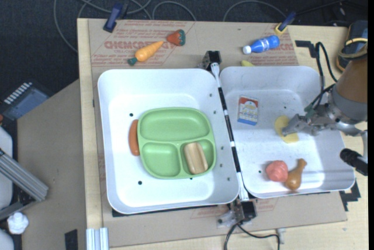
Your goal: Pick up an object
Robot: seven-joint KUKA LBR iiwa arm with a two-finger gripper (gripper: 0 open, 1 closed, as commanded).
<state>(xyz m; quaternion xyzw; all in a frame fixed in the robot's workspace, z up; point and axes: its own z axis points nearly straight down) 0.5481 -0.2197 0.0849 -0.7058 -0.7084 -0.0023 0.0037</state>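
Yellow toy (287, 129) in the right bin (304, 82), right of the small carton (248, 110); my claw (292, 125) sits at it, whether clenched I cannot tell; pink lump (277, 170) lies below the carton

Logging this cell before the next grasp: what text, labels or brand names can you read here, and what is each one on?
"CHEMCAR...", red print, partly legible, on the cardboard sheet at top left.
More red print on the cardboard behind the blue and white bottle: too blurred to read.
Label on the small white carton in the right bin: red and blue picture, text too small to read.
Nothing else is legible.
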